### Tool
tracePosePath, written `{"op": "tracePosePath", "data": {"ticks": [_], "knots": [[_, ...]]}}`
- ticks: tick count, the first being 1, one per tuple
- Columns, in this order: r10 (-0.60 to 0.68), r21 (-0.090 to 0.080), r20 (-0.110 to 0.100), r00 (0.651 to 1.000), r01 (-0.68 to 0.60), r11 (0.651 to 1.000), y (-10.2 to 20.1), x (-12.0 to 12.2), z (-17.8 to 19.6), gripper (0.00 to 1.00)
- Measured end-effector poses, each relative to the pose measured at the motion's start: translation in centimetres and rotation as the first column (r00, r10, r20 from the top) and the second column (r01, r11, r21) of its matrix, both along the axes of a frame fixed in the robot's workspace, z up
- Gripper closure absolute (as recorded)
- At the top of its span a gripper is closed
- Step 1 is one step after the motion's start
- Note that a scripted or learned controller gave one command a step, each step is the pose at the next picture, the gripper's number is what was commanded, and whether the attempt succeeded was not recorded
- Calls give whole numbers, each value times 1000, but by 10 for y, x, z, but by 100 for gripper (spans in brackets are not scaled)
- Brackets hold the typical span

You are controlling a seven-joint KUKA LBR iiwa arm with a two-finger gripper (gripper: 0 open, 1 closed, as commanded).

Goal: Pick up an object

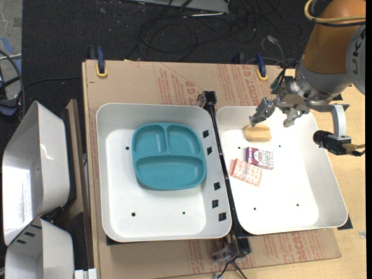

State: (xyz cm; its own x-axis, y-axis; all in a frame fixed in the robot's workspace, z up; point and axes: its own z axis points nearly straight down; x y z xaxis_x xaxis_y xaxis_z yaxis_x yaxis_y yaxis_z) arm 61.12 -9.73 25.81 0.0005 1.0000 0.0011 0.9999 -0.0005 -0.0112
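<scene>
In the right bin (325,208) lie three small objects: a tan bun-shaped piece (258,133) near the back left, a small purple and white box (259,157) below it, and a red and white packet (246,172) lower still. My gripper (274,115) hangs over the back of that bin, just above and right of the tan piece. Its two fingers are spread apart and nothing sits between them. The left bin (113,173) holds a teal divided plate (169,156).
A black divider strip (218,161) runs between the two bins. Blue and yellow clamps (102,67) grip the bench's back edge. White tubs (29,173) stand off the bench at the left. Cables lie on the dark floor behind.
</scene>
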Motion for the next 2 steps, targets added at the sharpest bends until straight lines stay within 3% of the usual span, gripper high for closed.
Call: {"op": "tracePosePath", "data": {"ticks": [1, 2], "knots": [[2, -1, 11, 1000, -2, 1000, 0, 2, 6, 0], [0, -1, 7, 1000, 0, 1000, 0, 6, -38, 0]]}}
